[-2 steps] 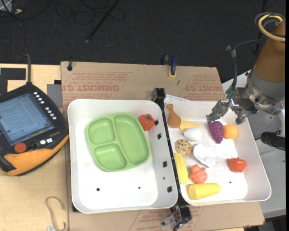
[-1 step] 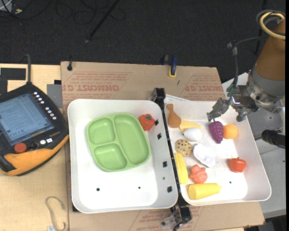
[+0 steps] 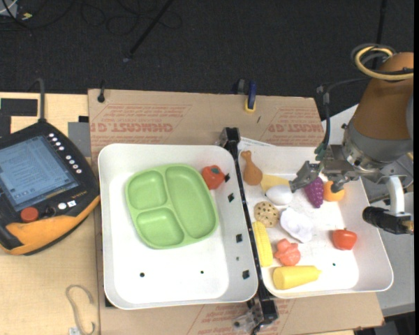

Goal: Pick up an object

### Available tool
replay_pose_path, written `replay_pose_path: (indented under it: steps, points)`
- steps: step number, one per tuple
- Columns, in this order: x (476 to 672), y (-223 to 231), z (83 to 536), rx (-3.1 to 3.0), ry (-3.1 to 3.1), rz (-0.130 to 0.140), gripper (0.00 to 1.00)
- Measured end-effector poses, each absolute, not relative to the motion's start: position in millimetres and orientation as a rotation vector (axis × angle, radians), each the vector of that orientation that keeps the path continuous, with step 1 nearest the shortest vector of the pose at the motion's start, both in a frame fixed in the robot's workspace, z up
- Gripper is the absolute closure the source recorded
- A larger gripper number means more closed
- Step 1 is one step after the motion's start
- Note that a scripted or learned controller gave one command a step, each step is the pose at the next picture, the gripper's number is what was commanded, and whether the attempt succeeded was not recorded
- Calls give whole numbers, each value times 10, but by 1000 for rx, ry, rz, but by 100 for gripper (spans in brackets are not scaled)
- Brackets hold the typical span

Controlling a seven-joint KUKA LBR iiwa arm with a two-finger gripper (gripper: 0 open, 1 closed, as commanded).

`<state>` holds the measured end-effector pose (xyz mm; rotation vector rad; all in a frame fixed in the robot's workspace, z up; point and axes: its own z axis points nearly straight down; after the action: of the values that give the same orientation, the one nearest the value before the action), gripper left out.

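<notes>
My gripper (image 3: 322,180) hangs low over the back of the right bin (image 3: 377,271), fingers spread apart. A purple bunch of grapes (image 3: 314,192) sits right below it, close to the left finger (image 3: 304,176). A small orange thing (image 3: 334,191) lies by the right finger. Neither is visibly pinched. Elsewhere in this bin are a brown drumstick (image 3: 250,167), a yellow piece (image 3: 274,182), a speckled cookie (image 3: 265,213), a white crumpled lump (image 3: 300,223), a corn cob (image 3: 262,243), a pink-orange piece (image 3: 288,252), a yellow wedge (image 3: 295,276) and a red tomato (image 3: 344,239).
The left bin (image 3: 119,257) holds a green divided plate (image 3: 171,206) and a red fruit (image 3: 213,177) at its back right corner. A black divider (image 3: 239,208) separates the bins. A teach pendant (image 3: 31,180) lies on the bench at the far left.
</notes>
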<state>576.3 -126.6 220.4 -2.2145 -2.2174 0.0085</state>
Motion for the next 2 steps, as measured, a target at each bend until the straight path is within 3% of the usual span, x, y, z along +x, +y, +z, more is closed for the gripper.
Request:
replay_pose_path:
  steps: [2]
  points:
    - [5716, -1208, 937, -2217, -2219, 4, 0]
